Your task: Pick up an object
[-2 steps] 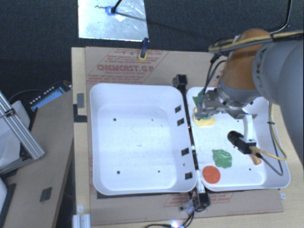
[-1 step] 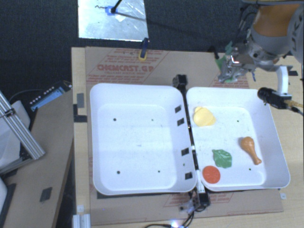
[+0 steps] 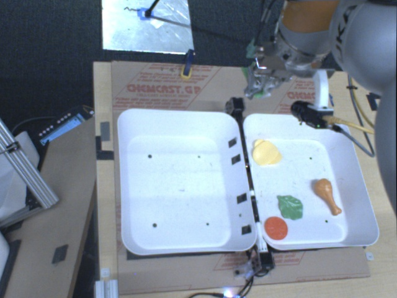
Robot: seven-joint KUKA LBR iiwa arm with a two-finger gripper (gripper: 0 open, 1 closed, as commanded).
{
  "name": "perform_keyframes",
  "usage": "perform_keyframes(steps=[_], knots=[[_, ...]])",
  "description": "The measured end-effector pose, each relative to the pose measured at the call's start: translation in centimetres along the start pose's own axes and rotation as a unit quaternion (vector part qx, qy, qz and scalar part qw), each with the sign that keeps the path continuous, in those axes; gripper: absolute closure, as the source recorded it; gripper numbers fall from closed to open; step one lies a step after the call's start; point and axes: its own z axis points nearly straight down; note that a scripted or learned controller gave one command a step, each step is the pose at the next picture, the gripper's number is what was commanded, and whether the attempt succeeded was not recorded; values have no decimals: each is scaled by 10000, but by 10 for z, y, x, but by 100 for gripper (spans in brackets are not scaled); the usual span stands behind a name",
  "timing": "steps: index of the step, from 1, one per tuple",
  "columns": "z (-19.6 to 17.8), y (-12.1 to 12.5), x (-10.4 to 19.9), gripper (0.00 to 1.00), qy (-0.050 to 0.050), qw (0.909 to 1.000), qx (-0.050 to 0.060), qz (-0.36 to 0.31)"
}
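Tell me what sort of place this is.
Likely a robotics lab test bench, not a kitchen: a grey and orange arm hangs over two white bins on printed cardboard, and the items are toy food, such as a drumstick.

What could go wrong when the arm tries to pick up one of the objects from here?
1. The small green leafy piece and the flat red round disc lie close together, so a grasp might catch or push both.
2. The red disc sits near the right white bin's front wall, leaving little room.
3. The tool hangs above the bench behind the bins, so it must travel far and may land off target.
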Motion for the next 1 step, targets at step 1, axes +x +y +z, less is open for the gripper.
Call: perform_keyframes(steps=[1], knots=[[-25, 6, 103, 100, 9, 10000, 2, -10]])
